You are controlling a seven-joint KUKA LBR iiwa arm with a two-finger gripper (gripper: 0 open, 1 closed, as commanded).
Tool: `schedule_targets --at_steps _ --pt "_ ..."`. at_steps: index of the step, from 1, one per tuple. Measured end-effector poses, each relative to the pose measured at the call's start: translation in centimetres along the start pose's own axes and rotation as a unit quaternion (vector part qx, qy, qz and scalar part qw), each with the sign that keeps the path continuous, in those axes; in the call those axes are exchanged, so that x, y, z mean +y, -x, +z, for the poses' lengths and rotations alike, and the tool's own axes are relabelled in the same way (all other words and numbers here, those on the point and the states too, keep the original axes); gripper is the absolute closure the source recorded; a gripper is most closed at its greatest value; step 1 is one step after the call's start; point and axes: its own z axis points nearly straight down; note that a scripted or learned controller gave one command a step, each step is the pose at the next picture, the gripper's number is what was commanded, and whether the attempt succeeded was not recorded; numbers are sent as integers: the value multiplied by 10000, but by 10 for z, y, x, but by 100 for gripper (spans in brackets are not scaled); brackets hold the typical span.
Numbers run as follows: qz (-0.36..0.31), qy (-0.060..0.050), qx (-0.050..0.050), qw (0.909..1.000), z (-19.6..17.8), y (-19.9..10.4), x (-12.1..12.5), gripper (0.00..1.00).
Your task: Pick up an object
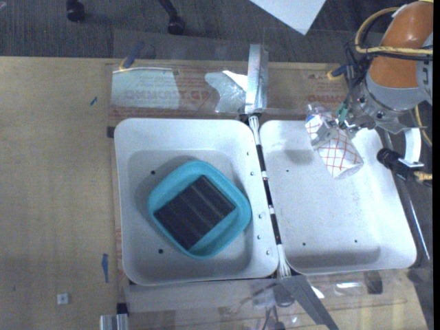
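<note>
A white paper tray with a red check pattern [336,151] hangs tilted over the far part of the right bin [344,246]. Its upper edge sits between the fingers of my gripper [342,120], which is shut on it. The tray's faint shadow falls on the bin floor to its left, so it is off the floor. The grey arm with its orange band [405,29] comes in from the upper right. In the left bin [134,150] lies a teal square container with a dark ribbed inside [198,208].
A metal divider post [256,78] stands behind the gap between the bins. A taped clear sheet [165,91] lies behind the left bin. Black cable and fittings [399,163] run along the right bin's right rim.
</note>
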Motion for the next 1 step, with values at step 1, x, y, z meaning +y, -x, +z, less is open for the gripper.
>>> schedule_targets --at_steps 1 --pt "-1 0 2 10000 0 0 0 0"
